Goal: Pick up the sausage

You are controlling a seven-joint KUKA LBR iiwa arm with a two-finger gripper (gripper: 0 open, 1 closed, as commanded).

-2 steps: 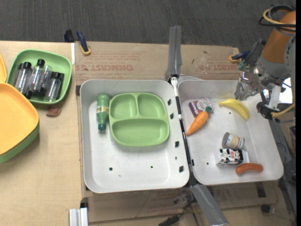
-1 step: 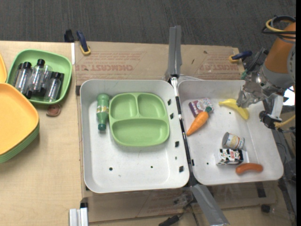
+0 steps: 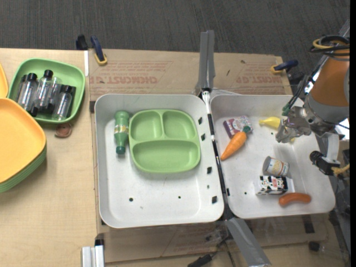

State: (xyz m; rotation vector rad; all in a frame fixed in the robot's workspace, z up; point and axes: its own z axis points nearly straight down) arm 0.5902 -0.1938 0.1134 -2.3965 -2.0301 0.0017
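The sausage [image 3: 295, 199], a short orange-red link, lies near the front edge of the right bin [image 3: 245, 204], just right of a small black-and-white carton [image 3: 272, 184]. My gripper [image 3: 286, 133] hangs over the right bin's back right part, beside a yellow toy piece [image 3: 269, 122] and well behind the sausage. Nothing shows in the gripper.
The right bin also holds a carrot [image 3: 234, 143], a purple packet [image 3: 236, 125] and a small tipped can [image 3: 276, 166]. A green divided plate [image 3: 164, 140] and a green bottle [image 3: 120, 131] lie in the left bin [image 3: 156, 204]. On the bench at the left are a green tray of bottles [image 3: 47, 90] and stacked yellow plates [image 3: 19, 146].
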